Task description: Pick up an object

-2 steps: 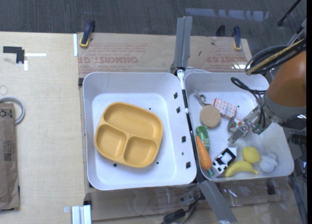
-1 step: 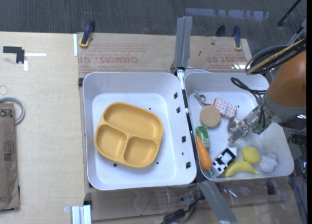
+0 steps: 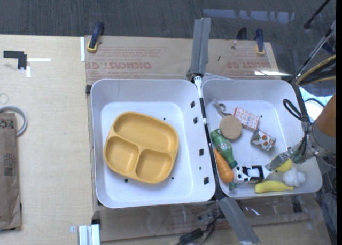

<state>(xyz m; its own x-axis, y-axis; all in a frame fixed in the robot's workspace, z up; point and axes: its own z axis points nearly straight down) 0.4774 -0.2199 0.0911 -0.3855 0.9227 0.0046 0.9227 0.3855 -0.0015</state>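
Observation:
The right bin [image 3: 278,92] holds several small objects. A round tan disc [image 3: 231,127] lies beside a pink and white box [image 3: 246,118] and a small printed carton [image 3: 263,141]. Along the left wall lie a green bottle [image 3: 223,148] and an orange carrot [image 3: 224,167]. A black and white cow toy [image 3: 250,173], a yellow banana [image 3: 273,187] and a white ball [image 3: 295,177] sit near the front edge. My gripper [image 3: 286,161] hangs low over the front right corner, just above the banana and ball, with a small yellow piece [image 3: 285,165] at its tip.
A yellow divided plate [image 3: 141,147] lies in the left bin [image 3: 101,132]. A metal utensil [image 3: 218,107] rests at the back of the right bin. Black cables [image 3: 297,111] hang over the right bin's far right wall. The arm [image 3: 327,126] enters from the right.

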